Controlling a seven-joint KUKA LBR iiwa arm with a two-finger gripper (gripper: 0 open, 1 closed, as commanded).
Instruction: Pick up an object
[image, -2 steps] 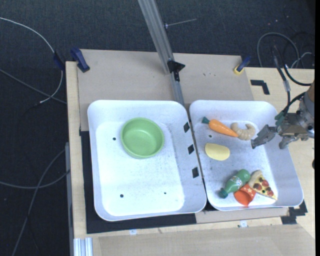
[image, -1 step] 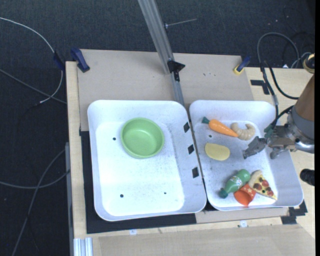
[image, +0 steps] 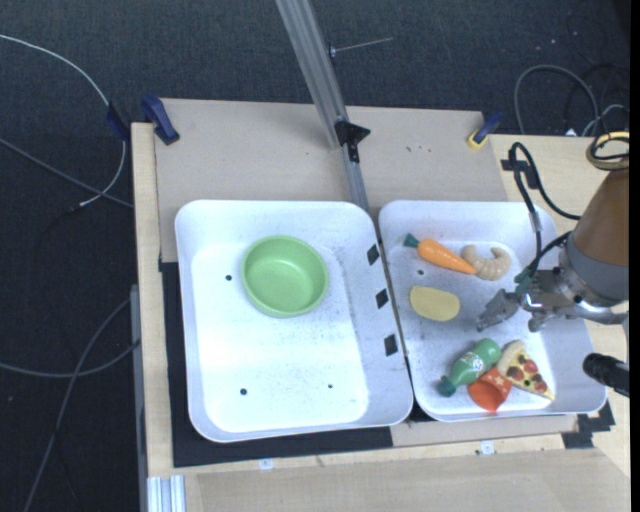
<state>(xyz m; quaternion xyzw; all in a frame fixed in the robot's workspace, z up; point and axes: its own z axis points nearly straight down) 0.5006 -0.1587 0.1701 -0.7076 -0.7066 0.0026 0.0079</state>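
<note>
We find the gripper (image: 512, 309) over the right bin (image: 560, 405), fingers spread and holding nothing. The nearest object, a yellow slice (image: 435, 303), lies just left of the fingertips, long axis running left to right. Pizza (image: 525, 371) lies just below the gripper.

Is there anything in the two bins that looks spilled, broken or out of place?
Nothing stands out. The green bowl sits upright in the left bin; the carrot, pizza slice and other toy foods lie loose, apparently intact, in the right bin.
</note>
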